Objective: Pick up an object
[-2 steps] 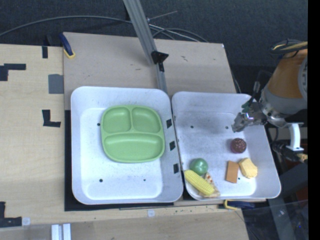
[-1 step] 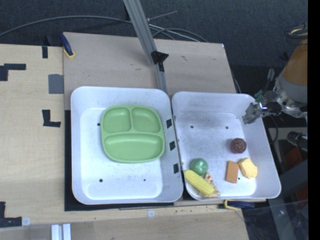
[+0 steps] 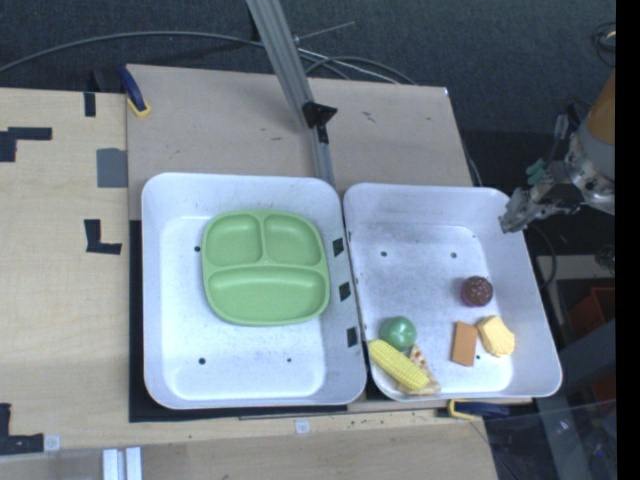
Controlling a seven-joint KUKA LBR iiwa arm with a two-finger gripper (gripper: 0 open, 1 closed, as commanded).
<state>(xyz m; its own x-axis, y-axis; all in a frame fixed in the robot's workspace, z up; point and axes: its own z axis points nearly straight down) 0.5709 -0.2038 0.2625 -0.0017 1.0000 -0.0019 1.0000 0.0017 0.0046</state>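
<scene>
The corn cob (image 3: 401,365) lies at the right bin's (image 3: 420,208) six o'clock edge, its long axis running from ten o'clock to four o'clock, the lower end pointing toward the bin's near rim. Just beside it, toward twelve o'clock, sits a round green ball-like item (image 3: 399,332), touching or nearly touching the cob. A small orange block (image 3: 464,344) stands toward three o'clock of the cob, its long axis close to twelve-to-six, and a yellow lumpy piece (image 3: 496,336) sits just beside it on its three o'clock side. A dark reddish-brown ball (image 3: 477,290) rests toward twelve o'clock of those two.

The left bin (image 3: 170,288) holds a green divided plate (image 3: 266,268) with three compartments, lying flat in its upper half. Both white bins sit side by side on a pale wooden bench (image 3: 60,298) marked with dark tape; beyond it lie dark floor, cables and a slanted metal pole (image 3: 282,48).

The gripper (image 3: 520,210) hangs over the right bin's two o'clock corner, at the rim, well apart from every item. The brown ball lies toward seven o'clock of it, the cob farther off in the same direction. Whether its tips are apart or together cannot be told; nothing shows between them.
</scene>
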